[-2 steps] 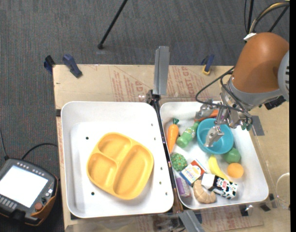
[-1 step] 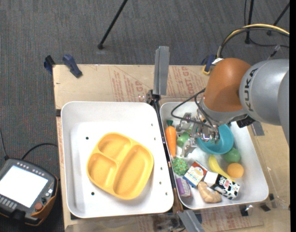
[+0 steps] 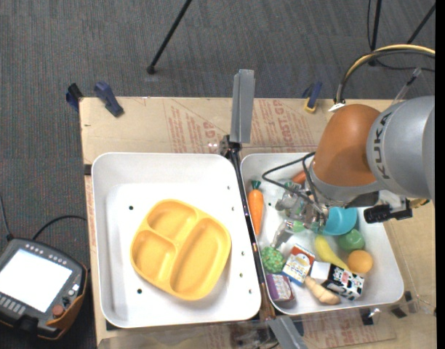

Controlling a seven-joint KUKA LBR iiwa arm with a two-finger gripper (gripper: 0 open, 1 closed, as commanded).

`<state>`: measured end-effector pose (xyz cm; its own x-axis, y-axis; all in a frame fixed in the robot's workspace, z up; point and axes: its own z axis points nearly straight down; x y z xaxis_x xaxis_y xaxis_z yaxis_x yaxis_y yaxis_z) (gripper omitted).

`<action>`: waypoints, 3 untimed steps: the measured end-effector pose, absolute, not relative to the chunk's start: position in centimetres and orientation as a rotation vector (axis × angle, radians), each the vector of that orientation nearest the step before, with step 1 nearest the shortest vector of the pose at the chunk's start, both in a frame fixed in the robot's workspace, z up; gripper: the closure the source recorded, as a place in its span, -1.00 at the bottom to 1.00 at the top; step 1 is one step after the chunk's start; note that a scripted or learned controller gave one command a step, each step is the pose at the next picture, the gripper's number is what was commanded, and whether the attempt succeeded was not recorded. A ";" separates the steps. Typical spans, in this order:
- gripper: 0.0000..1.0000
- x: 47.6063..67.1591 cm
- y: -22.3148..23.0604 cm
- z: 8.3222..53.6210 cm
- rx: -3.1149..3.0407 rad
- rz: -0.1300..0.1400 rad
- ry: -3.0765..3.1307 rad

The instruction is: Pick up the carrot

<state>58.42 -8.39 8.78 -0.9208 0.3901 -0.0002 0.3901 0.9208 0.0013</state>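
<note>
Carrot (image 3: 256, 209) lies in the right bin (image 3: 394, 282), tight against its left wall, just right of the divider between the two bins. Long axis runs up-down in frame, green top toward the upper end, orange body tapering downward. Looks like a small smooth toy; nothing on top of it.

Gripper (image 3: 289, 224) sits just right of the carrot, near center of frame, low in the bin. Jaws: can't tell how far open, too much metal and cable clutter to read. Nothing visibly between them, so I judge the carrot not yet grasped.

To do this step well (my read):
- Shift left until centered over the carrot's mid-body.
- Close across the narrow width, i.e. left-right in frame, not along the length.
- The bin wall is the problem: little room for the left jaw between carrot and wall. Risk of landing on the rim or pushing the carrot out sideways.
- A green toy (image 3: 272, 257) sits just below the carrot's tip, so stay off the lower end.

Other clutter: banana (image 3: 325, 250), teal cup (image 3: 342, 220), orange ball (image 3: 359, 261), small box (image 3: 299, 262), all to the right or lower right. The left bin (image 3: 110, 180) holds a yellow tray (image 3: 181, 249), well apart.
</note>
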 end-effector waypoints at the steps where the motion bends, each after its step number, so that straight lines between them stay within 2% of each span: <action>1: -1.00 61.2 -8.6 9.3 1.300 0.001 2.860; 2: -1.00 62.9 -9.0 8.8 1.752 -0.003 2.610; 3: -1.00 63.9 -9.6 8.5 2.036 -0.028 2.406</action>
<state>63.86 -9.57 8.54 -0.1652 0.9863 -0.0036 0.9861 0.1651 -0.0205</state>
